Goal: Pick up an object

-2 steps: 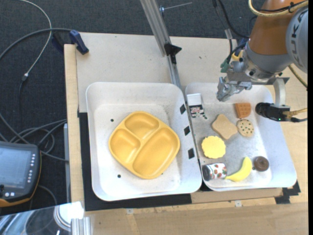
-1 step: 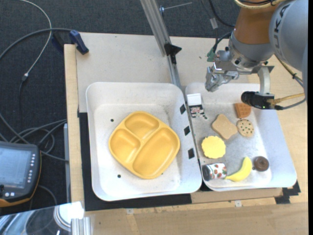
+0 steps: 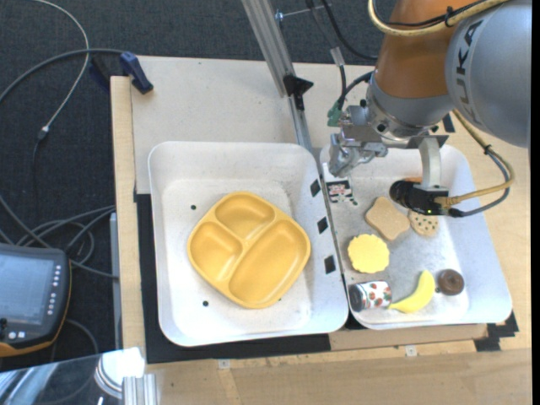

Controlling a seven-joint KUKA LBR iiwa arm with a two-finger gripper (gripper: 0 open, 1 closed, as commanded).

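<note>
Camera view: arm enters from the right, gripper (image 3: 344, 160) hanging over the far left corner of the right bin (image 3: 487, 264), close to the divide between bins; jaw state cannot be told from this angle. Nothing seen in its grasp. Right bin holds toast slice (image 3: 386, 218) mid-bin, cookie (image 3: 424, 224) just right of it, round yellow piece (image 3: 369, 253) nearer, then can (image 3: 371, 294), banana (image 3: 415, 294) and chocolate donut (image 3: 450, 282) along the near edge. Left bin (image 3: 169, 184) holds a yellow divided plate (image 3: 248, 248), centred.
</note>
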